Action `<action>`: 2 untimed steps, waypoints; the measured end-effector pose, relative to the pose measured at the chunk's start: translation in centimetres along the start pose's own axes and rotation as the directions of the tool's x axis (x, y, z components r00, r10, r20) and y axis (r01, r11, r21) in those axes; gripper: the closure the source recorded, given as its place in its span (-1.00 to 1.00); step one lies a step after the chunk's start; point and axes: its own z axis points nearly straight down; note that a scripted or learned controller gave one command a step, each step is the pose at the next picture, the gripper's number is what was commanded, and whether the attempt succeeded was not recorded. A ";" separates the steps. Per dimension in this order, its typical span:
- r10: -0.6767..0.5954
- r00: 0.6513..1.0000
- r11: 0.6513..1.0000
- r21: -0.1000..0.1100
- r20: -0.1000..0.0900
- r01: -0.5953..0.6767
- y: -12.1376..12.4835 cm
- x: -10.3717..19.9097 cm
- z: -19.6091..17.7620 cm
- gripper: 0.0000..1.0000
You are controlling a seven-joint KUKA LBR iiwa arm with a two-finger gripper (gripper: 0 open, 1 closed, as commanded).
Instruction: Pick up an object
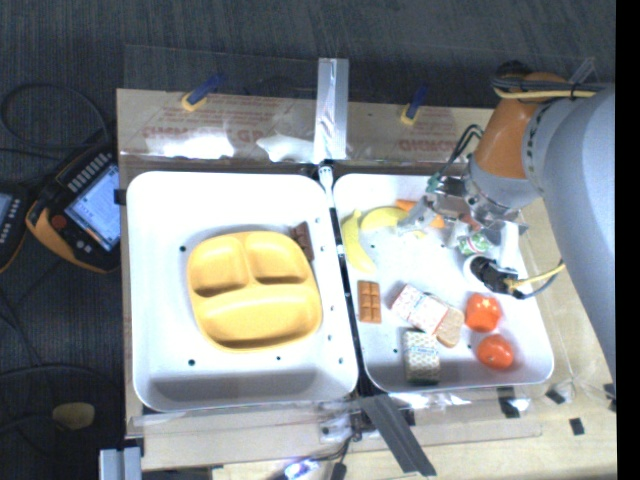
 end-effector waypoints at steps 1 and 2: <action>-0.128 0.992 0.992 0.018 0.012 0.128 3.0 0.7 -4.0 -1.00; -0.161 0.987 0.987 0.015 0.013 0.161 2.4 -3.0 0.6 -1.00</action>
